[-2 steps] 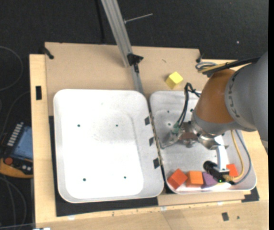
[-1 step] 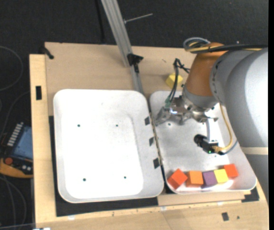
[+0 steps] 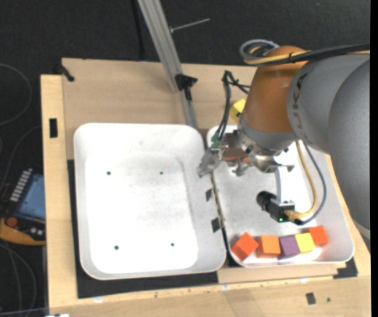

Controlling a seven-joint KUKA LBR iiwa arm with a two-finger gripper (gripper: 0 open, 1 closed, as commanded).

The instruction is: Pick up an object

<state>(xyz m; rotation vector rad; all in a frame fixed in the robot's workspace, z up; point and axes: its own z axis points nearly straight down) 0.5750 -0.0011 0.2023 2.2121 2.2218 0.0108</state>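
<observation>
Tool (image 3: 232, 152) hangs over the right bin's (image 3: 328, 197) far left corner; I cannot tell its state. Five blocks (image 3: 280, 244), orange to purple, line that bin's near wall.

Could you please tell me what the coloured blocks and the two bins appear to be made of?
The blocks look like matte foam or painted wood: flat colour, no glare, so either is possible. The left bin and right bin look like smooth white plastic, with rounded moulded rims and a faint sheen.
</observation>
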